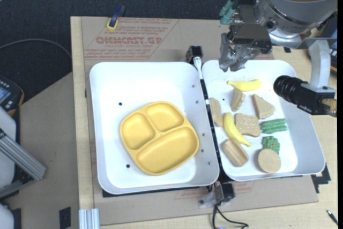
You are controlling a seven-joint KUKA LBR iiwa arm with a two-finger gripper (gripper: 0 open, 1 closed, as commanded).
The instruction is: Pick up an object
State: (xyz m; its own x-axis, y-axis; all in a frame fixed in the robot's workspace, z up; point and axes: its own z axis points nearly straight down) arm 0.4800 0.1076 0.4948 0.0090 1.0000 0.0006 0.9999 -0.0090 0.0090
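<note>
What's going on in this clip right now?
A grey KUKA arm reaches in from the right, its gripper hovering over the far edge of the right bin. That bin holds toy food: two bananas, bread-like pieces and green vegetables. The small banana lies just below the gripper, and nothing shows between the fingers yet. The left bin holds a yellow divided plate, untouched.

Yellow three-compartment plate (159,138) in the left bin (102,115) (cardboard sheet (136,37) beneath both bins).
</note>
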